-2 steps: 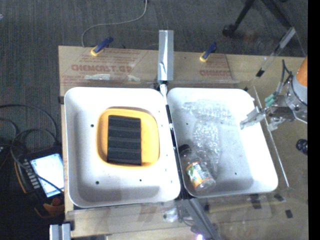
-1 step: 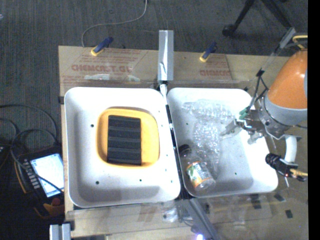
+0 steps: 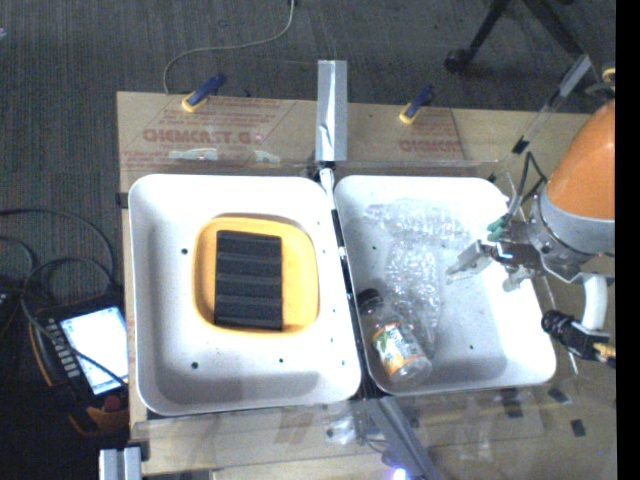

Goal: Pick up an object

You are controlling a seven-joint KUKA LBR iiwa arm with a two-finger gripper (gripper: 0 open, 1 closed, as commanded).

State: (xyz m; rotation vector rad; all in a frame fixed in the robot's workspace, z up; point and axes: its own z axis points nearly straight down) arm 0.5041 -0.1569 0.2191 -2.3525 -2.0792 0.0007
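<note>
In the right bin [image 3: 520, 358] lies a small clear bottle [image 3: 394, 340] with a black cap and an orange-green label, near the front left corner. A crumpled sheet of clear plastic wrap [image 3: 415, 253] spreads across the bin's middle and touches the bottle. The left bin [image 3: 160, 298] holds a yellow tray with a black ridged insert [image 3: 250, 278]. My gripper [image 3: 482, 274] hangs over the right bin's right side, just right of the plastic wrap. It is open, with nothing between its fingers.
A metal divider post [image 3: 331, 108] stands behind the gap between the bins. Two blue-yellow clamps [image 3: 203, 92] [image 3: 416, 103] sit on the board at the back. The arm's grey and orange body [image 3: 590, 183] overhangs the right bin's right edge.
</note>
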